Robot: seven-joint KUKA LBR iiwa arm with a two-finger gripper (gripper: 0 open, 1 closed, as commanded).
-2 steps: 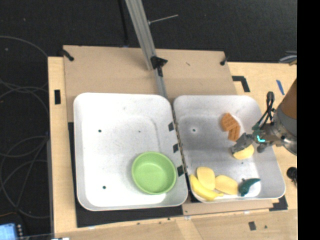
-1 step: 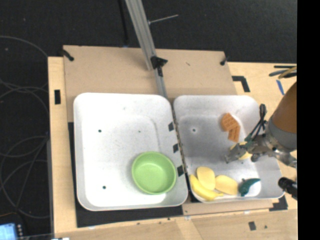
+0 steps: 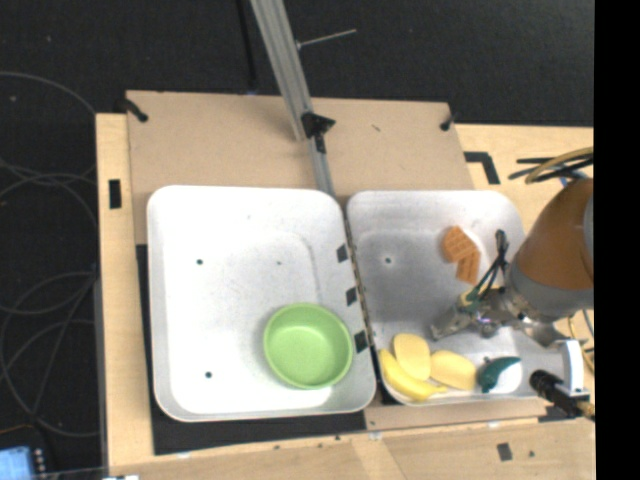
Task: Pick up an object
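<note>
Yellow pieces [image 3: 425, 365] lie at the right bin's [image 3: 400, 228] front.

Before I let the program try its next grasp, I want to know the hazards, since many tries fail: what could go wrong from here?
1. The yellow pieces and the teal object lie crowded in the right bin's near corner, so a grasp may hit the wall or nudge a neighbour.
2. The gripper hangs between that cluster and the orange piece, so it may close on nothing.

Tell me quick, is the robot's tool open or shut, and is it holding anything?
Tool: low in the right bin, above the yellow pieces; open or shut cannot be told from this view, and nothing is seen held in it.
</note>
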